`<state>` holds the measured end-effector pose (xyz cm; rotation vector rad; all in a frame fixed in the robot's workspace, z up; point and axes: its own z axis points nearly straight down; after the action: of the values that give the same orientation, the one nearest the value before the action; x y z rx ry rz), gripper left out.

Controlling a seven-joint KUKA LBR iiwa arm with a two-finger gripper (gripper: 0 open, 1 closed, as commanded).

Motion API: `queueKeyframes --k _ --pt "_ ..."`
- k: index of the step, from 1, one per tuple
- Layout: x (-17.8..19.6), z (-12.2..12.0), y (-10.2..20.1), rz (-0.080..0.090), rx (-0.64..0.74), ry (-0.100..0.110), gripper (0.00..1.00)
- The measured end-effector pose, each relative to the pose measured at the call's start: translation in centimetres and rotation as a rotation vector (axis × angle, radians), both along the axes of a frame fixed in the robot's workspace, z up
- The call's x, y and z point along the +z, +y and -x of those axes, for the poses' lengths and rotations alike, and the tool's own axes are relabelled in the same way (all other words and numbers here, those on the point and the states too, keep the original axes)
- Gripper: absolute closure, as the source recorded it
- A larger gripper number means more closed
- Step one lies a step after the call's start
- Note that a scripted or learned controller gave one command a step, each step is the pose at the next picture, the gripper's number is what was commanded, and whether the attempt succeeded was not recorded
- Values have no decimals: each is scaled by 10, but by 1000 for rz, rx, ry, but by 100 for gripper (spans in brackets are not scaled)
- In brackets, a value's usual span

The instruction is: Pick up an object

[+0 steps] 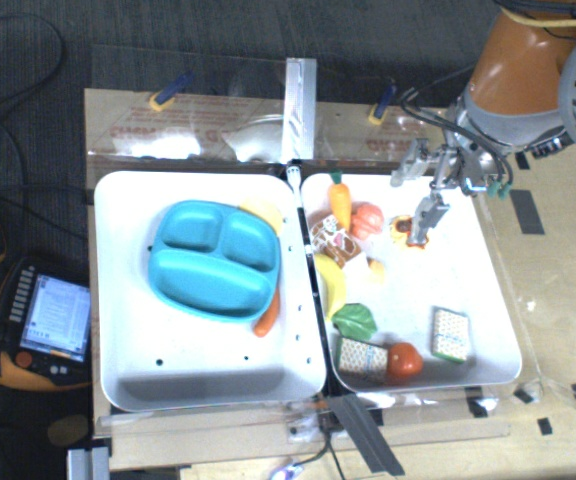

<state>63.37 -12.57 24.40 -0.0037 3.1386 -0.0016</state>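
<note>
A handheld controller with a lit screen (46, 323) lies left of the bench on dark carpet, with a looped black cable (18, 58) above it and two yellow-and-blue clamps (171, 90) at the bench's far edge.

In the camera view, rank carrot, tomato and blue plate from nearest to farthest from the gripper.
Gripper sits over the right bin's upper part.
1. Carrot, same bin, to its left in the view.
2. Tomato, same bin's bottom edge.
3. Blue plate, left bin.

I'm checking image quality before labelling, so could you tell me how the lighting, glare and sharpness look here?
Camera view: even overhead light; soft shadow under the blue tray; the white bins are bright, nearly washed out; glare on the plastic sheet behind them; the gripper and small toys look slightly soft.
</note>
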Motion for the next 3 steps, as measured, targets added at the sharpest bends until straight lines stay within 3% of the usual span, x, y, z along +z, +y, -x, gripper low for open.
queueKeyframes --k 1,2,3 --pt "-148 -8 22 -1 -82 -1 0" --pt "-153 35 19 2 -84 -12 0" --pt "-153 61 20 -4 -697 -14 0"
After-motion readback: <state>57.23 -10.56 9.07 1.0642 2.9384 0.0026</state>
